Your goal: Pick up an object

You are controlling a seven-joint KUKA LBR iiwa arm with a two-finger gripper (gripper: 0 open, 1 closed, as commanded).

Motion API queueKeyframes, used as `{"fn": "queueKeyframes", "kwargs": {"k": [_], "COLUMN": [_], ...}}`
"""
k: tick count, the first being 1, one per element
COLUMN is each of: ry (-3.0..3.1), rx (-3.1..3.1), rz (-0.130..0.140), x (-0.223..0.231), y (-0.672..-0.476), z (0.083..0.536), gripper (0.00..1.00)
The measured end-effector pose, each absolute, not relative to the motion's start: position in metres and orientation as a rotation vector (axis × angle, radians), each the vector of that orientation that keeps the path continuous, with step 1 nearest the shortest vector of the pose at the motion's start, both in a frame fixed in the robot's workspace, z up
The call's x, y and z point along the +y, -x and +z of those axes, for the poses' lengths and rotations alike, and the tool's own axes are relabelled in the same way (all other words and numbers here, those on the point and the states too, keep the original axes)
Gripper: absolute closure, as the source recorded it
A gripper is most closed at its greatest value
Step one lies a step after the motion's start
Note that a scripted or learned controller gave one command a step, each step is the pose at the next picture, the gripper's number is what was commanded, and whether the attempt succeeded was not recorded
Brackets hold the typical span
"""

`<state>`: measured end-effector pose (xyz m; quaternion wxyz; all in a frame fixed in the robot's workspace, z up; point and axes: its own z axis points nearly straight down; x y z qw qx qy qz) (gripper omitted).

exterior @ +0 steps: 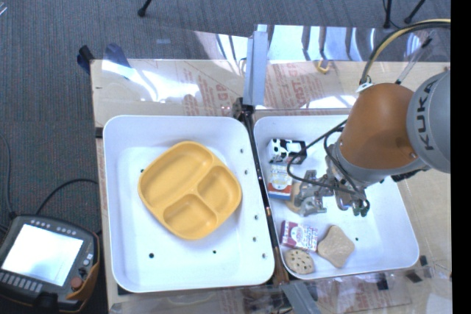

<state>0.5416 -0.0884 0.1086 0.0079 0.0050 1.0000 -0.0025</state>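
My claw (313, 198), its state not discernible, hangs over the right bin's (390, 232) left half; a small carton (279, 179) lies just beside it, toward the bin's left wall.

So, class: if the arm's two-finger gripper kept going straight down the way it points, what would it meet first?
Probably the small milk carton with the blue and orange label, lying just left of the gripper in the right white bin; depth is unclear from above.

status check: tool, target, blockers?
Tool low in right bin, beside carton; grip unconfirmed. Cookie, bread slice, pink packet loose nearby. Yellow tray in left bin.
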Motion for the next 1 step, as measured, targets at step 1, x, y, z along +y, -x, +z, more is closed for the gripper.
{"fn": "queueKeyframes", "kwargs": {"k": [1], "ry": [0.613], "rx": [3.078], "rz": [0.002], "x": [-0.0203], "y": [-0.5030], "z": [0.1883], "gripper": [1.00]}}
